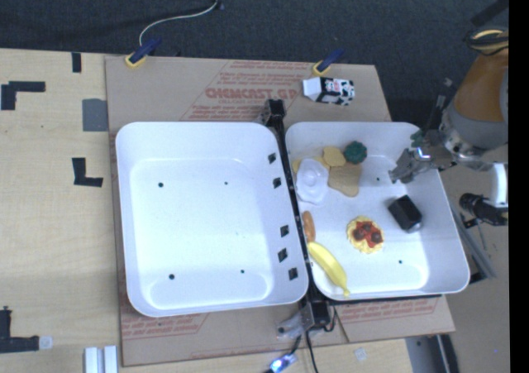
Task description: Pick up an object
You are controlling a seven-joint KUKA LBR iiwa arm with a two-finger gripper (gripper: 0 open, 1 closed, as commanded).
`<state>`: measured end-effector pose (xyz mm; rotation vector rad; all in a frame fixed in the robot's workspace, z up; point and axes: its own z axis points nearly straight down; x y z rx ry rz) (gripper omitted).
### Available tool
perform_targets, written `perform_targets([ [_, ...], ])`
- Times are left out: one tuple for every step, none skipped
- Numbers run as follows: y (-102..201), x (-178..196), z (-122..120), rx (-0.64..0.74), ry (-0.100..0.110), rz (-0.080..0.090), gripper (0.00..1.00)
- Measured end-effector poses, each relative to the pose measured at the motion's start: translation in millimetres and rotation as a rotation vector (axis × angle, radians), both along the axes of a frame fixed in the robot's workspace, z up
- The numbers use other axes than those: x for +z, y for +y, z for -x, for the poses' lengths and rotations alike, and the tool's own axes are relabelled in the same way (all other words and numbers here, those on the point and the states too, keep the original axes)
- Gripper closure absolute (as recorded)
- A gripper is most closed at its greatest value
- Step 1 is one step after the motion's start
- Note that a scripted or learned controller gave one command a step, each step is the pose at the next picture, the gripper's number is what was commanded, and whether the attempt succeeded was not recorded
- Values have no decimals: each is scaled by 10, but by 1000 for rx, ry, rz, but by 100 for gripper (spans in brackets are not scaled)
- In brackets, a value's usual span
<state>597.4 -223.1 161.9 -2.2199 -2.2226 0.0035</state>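
Observation:
The right bin (430, 276) holds several objects. A black block (405, 212) lies near its right side, with a small pizza toy (366, 234) to its left. A yellow banana (328, 267) and an orange piece (308, 225) lie along the left wall. Further back sit a white cup-like item (312, 179), a tan bread piece (345, 180), a yellow piece (333, 156) and a green ball (355, 150). My gripper (408, 164) hovers over the bin's right rear part, above and behind the black block, with nothing seen between its fingers.
The left bin (198, 214) stands beside the right one, joined by a black clip strip (281, 189). A small black-and-white cow toy (331, 89) lies on the cardboard behind the bins. The arm (479, 107) enters from the right.

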Motion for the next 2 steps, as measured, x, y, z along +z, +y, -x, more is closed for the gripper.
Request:
perform_targets([
  [1, 93, 110, 0, 0, 0, 100],
  [0, 123, 174, 0, 0, 0, 100],
])
